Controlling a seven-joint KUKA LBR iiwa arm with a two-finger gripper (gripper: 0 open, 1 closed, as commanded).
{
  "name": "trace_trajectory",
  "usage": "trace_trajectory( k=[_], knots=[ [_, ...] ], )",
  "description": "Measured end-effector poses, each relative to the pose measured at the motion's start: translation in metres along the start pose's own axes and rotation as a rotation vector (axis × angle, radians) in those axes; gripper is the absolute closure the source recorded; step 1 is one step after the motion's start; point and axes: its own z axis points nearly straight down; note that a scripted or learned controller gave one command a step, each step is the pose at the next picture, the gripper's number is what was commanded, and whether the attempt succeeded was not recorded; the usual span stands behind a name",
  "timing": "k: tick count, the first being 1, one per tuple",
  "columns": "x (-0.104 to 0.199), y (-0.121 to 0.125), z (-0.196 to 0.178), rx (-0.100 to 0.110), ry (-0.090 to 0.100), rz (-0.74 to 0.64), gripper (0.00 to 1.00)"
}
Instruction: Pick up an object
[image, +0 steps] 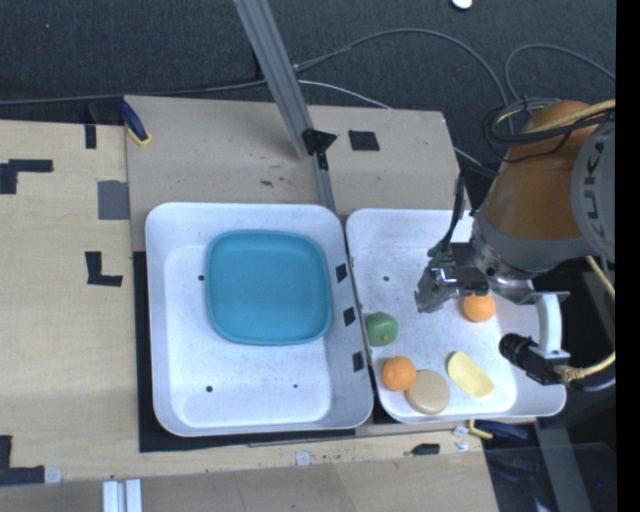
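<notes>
From my seat I see the arm (545, 190) reaching in from the right, its orange band above the wrist, with the pincer (437, 288) hanging over the middle of the right bin (400, 228). I cannot tell whether the pincer is spread or pressed together; it reads as a dark blur, and I see nothing gripped in it.

The right bin carries five small things. An orange ball (479, 308) lies just right of the pincer, close beside it. A green round piece (380, 328) sits near the bin's left wall, left of and nearer than the pincer. In the near part of the bin, a second orange ball (399, 374) touches or almost touches a tan round disc (429, 391). Right of that disc lies a yellow oblong piece (468, 374), the only thing here with a clear long axis: it runs diagonally, from far-left to near-right. The rest look round, with no heading I can read.

The left bin (170, 330) holds a blue square plate (268, 287) with rounded corners, lying flat toward the far side. Both bins rest on the worktop (60, 330).
</notes>
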Motion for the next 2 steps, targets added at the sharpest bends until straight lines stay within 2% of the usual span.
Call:
trace_trajectory(
  k=[1,2],
  knots=[
    [0.056,0.007,0.001,0.000,0.000,-0.001,1.00],
    [0.115,0.004,0.016,0.001,0.000,-0.001,1.00]
  ],
)
